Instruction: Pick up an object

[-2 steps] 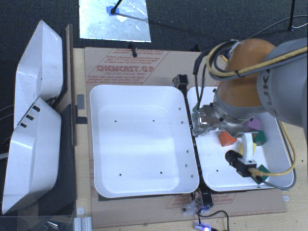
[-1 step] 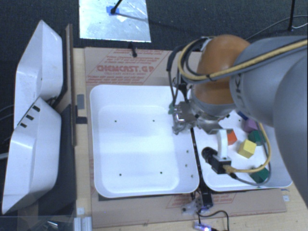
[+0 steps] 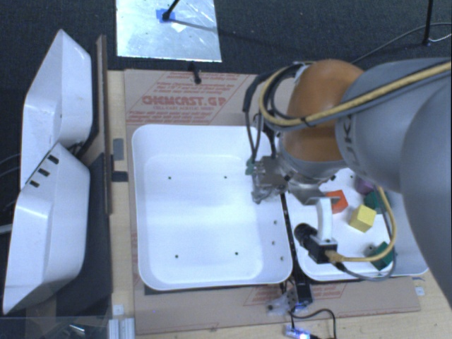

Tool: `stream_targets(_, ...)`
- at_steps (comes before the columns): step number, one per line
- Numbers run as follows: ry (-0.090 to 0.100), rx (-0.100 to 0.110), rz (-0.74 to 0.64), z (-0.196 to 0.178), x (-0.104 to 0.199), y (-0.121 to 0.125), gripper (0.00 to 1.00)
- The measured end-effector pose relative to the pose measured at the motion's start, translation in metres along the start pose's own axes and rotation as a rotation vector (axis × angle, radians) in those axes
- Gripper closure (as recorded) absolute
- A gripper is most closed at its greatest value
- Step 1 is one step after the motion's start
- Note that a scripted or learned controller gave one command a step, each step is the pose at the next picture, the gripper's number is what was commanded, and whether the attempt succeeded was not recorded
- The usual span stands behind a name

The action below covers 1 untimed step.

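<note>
Reaches in from the right of the left bin [image 3: 198, 210] with a thick grey arm [image 3: 402, 133], bent down at the orange band [image 3: 318, 111] above the wrist. Holds the gripper [image 3: 265, 182] over that bin's right rim, about midway along it. Cannot tell from above whether the gripper is wide, narrow or closed on anything. Finds the things to pick in the right bin [image 3: 349, 240], just past the left bin's right wall: an orange block [image 3: 337, 201] nearest that wall, a yellow block [image 3: 363, 218] farther right, a purple piece [image 3: 365, 186] partly under the arm, a green piece [image 3: 383, 254] farthest off. Sets both bins on a printed cardboard sheet [image 3: 183, 97]. Shows, beyond the left bin's far edge, a shiny metal plate [image 3: 168, 20] on dark carpet [image 3: 296, 20], and off its left side two white moulded shells [image 3: 49, 175]
</note>
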State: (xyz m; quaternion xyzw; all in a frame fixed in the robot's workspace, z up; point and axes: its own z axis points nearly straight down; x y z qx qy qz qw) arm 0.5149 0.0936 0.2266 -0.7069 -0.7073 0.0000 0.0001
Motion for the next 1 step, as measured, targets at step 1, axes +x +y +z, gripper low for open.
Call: stream_targets(1,0.000,-0.001,0.000,-0.0002,-0.0002,0.0003,0.00)
